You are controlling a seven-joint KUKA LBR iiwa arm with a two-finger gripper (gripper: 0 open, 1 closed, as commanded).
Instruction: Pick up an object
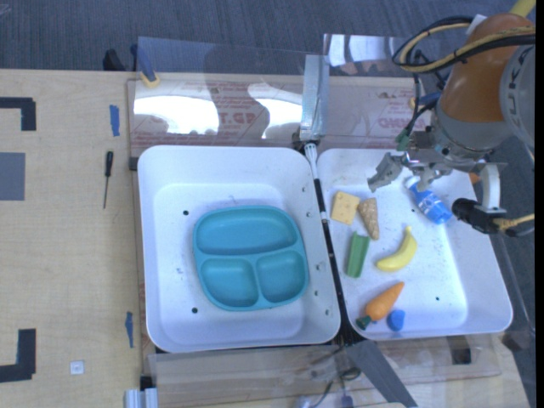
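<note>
You see the gripper over the far part of the right bin, with its two fingers spread apart and nothing between them. A small blue bottle lies just beside it, toward the arm. Nearer to you from the gripper lie a yellow cheese block and a bread piece; farther, a green cucumber, a banana and a carrot.
</note>
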